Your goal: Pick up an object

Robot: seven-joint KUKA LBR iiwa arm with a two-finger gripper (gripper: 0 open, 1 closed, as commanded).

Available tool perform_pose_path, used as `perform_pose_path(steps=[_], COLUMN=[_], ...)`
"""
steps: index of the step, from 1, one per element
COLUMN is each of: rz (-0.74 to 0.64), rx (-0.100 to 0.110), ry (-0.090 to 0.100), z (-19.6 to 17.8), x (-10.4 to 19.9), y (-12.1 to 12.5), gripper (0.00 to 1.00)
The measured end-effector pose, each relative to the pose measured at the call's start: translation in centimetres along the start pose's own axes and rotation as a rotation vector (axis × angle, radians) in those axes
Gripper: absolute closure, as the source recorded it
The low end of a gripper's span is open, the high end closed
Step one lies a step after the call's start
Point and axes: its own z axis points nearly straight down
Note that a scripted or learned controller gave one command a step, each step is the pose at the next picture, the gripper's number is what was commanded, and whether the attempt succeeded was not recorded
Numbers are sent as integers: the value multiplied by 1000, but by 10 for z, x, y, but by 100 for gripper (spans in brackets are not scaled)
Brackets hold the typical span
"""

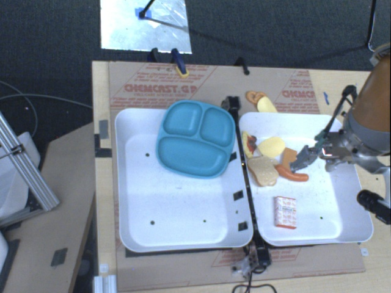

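In the right bin (342,224), a cluster of toy food lies near the divider: a pale yellow piece (272,146), a tan bread-like piece (264,171), an orange piece (287,157) and a red sausage (293,176). A small red-and-white box (285,212) lies alone nearer the front. My gripper (303,158) reaches in from the right and hangs low at the right edge of the cluster, just above the sausage and beside the orange piece. Nothing is visibly lifted.
A blue divided plate (195,138) sits at the back right of the left bin (140,224), its edge against the divider. A yellow toy (266,105) and a brown one (253,96) lie on the cardboard behind the right bin. The arm body (369,121) overhangs the right bin's right side.
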Motion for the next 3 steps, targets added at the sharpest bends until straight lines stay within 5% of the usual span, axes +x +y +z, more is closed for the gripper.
perform_pose_path(steps=[1,2,3], rz=[3,5,-1], rx=[-4,-5,-20], ry=[-2,-4,-9], z=[-33,-73,-272], x=[-22,-96,-117], y=[-11,-11,-11], gripper=[0,0,0])
